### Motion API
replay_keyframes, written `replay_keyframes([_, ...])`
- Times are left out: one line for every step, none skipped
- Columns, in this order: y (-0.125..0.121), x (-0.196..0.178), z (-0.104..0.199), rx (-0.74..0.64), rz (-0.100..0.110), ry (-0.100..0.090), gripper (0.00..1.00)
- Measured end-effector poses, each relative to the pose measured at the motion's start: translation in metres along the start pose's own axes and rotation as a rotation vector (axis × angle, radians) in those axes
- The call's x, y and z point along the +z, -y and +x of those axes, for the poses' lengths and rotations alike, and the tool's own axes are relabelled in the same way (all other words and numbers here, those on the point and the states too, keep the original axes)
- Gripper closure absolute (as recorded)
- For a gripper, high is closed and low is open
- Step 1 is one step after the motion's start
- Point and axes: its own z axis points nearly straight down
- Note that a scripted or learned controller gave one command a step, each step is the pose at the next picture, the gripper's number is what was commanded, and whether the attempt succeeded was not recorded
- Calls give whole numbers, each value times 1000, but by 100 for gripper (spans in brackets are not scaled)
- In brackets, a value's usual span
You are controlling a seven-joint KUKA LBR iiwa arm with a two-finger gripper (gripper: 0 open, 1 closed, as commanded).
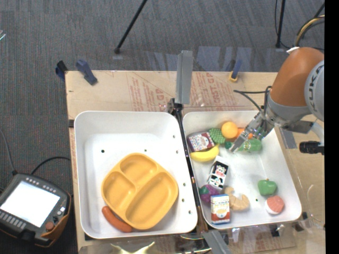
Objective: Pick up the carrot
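Camera view gives us the right bin (249, 173) first, and we place everything by it. The arm (296, 83) reaches over its far right corner and the gripper (241, 142) hangs low in its far half; we cannot tell whether it is apart or closed. What we take for the carrot (242, 132) is an orange sliver near the bin's far wall, largely hidden by the gripper. We judge it light, stiff, smooth toy plastic, best gripped across its thicker middle.

The arm (303, 86) is grey with a broad, rounded orange band above the wrist and dark lettering on its pale upper casing. A thin black cable runs beside the wrist, and the gripper (239, 143) has slim metallic fingers.
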Motion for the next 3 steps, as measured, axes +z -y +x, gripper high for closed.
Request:
replay_keyframes([-30,50,12,263,0,2,0])
replay_keyframes([-37,36,14,679,5,-2,0])
replay_keyframes([-22,54,-3,1066,9,-3,0])
